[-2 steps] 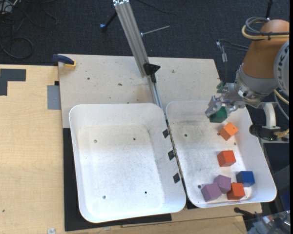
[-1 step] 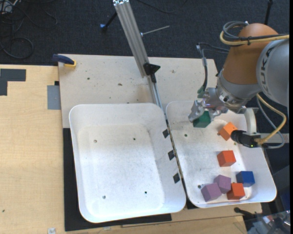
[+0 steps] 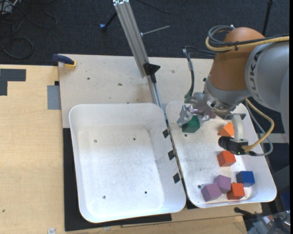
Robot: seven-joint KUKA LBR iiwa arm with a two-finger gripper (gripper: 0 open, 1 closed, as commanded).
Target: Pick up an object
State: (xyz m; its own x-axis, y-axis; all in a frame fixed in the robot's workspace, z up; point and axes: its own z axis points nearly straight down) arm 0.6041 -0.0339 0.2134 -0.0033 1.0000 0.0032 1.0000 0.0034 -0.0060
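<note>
Fingers of the gripper (image 3: pixel 188 117) pinch a green block (image 3: pixel 191 125) above the right bin (image 3: pixel 200 152). We see orange, blue and purple blocks (image 3: pixel 217 187) lying near its lower corner.

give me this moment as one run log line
hand: at upper left of right bin | green block: at hand tips, grasp unclear | other blocks: lower right of right bin

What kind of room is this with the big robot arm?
Probably a robot lab or workshop. A robot arm reaches over two white bins on a bench, coloured blocks lie in one, and cables trail across the floor.
</note>
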